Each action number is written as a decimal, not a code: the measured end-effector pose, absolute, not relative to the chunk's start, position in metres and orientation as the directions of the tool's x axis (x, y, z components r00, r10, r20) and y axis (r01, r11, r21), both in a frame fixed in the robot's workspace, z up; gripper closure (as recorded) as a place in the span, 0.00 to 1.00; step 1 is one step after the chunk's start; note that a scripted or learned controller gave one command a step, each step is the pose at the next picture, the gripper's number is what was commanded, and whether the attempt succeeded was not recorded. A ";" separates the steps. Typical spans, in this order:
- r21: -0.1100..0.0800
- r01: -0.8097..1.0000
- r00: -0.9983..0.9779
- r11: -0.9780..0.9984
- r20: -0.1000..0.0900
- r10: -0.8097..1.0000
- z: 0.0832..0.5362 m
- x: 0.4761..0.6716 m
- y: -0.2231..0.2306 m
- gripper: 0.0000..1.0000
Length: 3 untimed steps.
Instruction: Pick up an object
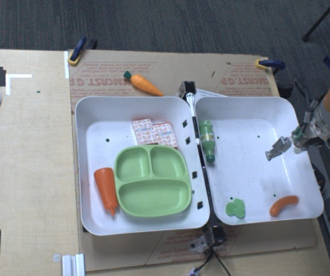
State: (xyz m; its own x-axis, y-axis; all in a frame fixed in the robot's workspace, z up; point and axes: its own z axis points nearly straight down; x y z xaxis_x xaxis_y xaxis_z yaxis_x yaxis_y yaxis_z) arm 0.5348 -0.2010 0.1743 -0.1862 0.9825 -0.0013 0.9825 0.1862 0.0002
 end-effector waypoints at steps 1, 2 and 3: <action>0.000 0.890 -0.456 0.456 0.000 0.890 0.131 0.478 -0.200 0.00; 0.001 0.569 -0.822 0.822 -0.004 0.569 0.154 0.490 -0.222 0.00; 0.001 0.387 -0.922 0.922 -0.006 0.387 0.179 0.607 -0.185 0.00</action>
State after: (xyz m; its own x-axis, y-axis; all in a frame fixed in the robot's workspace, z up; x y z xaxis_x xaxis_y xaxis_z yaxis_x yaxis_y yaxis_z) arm 0.6068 -0.1850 0.1788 -0.9219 0.3875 -0.0057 0.3875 0.9219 0.0011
